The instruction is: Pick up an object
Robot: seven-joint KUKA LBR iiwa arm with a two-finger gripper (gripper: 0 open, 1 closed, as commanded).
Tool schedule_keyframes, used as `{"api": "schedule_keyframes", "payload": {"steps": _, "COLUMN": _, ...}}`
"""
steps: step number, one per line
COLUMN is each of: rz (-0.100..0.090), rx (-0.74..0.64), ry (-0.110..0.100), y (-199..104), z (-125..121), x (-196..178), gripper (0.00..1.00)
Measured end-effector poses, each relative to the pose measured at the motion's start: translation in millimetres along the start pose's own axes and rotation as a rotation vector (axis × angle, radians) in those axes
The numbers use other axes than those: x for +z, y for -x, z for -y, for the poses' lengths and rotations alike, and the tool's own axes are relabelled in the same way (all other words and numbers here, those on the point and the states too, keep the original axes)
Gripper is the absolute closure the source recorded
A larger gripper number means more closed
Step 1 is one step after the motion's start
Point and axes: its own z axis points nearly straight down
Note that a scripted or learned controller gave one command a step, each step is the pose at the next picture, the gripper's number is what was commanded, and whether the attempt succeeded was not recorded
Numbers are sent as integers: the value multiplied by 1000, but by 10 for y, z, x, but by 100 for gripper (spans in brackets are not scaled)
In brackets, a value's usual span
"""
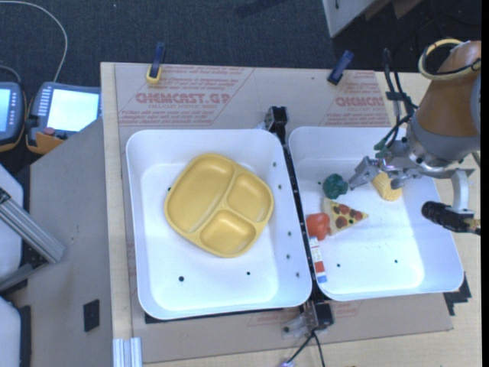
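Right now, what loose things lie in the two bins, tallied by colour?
Yellow: 2, the divided plate and a small yellow piece
Green: 1, a round toy
Red: 1, a toy
Multicoloured: 1, a pizza slice
Total: 5

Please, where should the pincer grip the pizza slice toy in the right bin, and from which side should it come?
Probably from above, closing across the two long sides of the pizza slice, near its middle. It lies flat on the right bin, so nothing sticks up to grab. The wedge tapers, so near the tip it may slip out. The red toy sits close at its left, so fingers need care there.
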Motion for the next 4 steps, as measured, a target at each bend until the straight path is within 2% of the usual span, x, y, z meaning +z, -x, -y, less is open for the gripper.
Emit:
{"api": "schedule_keyframes", "payload": {"steps": 1, "rz": 0, "rx": 0, "ry": -1, "y": -5, "z": -42, "x": 622, "gripper": 0}}
{"api": "schedule_keyframes", "payload": {"steps": 2, "rz": 1, "rx": 0, "ry": 5, "y": -2, "z": -51, "x": 485, "gripper": 100}}
{"api": "schedule_keyframes", "payload": {"steps": 3, "rz": 3, "rx": -2, "ry": 9, "y": -44, "z": -153, "x": -31, "gripper": 100}}
{"api": "schedule_keyframes", "payload": {"steps": 4, "rz": 3, "rx": -2, "ry": 9, "y": -2, "z": -142, "x": -652, "gripper": 100}}
